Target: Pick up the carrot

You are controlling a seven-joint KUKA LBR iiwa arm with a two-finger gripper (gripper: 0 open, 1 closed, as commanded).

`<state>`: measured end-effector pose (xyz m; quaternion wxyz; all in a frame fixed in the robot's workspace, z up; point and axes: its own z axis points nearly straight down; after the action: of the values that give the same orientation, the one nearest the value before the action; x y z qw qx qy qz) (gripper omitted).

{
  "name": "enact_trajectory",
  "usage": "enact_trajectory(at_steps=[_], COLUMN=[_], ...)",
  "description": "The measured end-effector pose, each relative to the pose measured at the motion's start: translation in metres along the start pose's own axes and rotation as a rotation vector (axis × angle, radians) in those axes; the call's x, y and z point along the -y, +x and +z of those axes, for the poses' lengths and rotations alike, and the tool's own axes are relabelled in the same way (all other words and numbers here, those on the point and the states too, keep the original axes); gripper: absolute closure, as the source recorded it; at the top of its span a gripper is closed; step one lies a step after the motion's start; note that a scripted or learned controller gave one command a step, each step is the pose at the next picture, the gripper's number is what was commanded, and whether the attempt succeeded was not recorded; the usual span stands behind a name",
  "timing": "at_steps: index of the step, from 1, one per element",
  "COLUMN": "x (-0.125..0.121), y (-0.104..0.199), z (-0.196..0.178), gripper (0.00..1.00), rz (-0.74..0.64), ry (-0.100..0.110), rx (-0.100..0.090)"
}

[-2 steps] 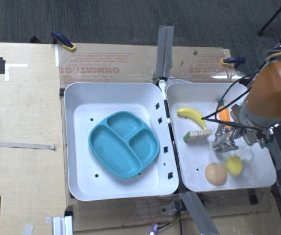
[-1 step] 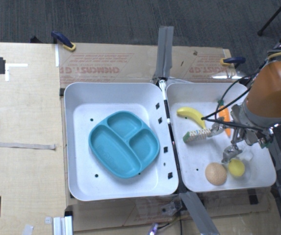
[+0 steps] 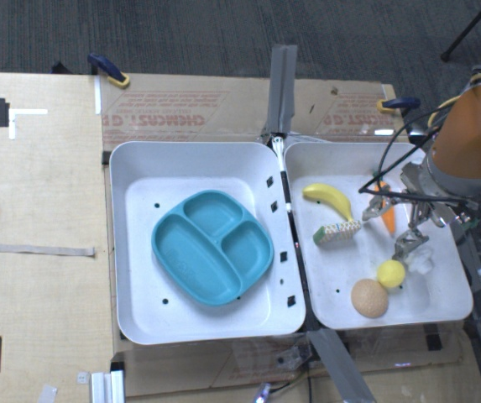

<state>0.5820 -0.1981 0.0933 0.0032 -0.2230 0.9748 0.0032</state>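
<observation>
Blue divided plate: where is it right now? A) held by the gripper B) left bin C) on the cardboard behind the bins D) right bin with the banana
B. The blue divided plate lies flat in the left bin, while the banana sits in the right bin.

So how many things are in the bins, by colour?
Yellow: 2, banana and lemon
Blue: 1, plate
Orange: 1, carrot
Tan: 1, egg
Grey: 1, brush
Total: 6
</observation>
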Motion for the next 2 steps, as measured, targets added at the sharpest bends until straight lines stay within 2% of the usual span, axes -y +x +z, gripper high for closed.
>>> enact_trajectory(at_steps=[1, 2], x=[0.001, -0.049], y=[-0.001, 0.033], z=[-0.011, 0.0], gripper=[1.0, 1.0], rz=[0.0, -0.252], ry=[0.006, 0.006], rx=[0.005, -0.004])
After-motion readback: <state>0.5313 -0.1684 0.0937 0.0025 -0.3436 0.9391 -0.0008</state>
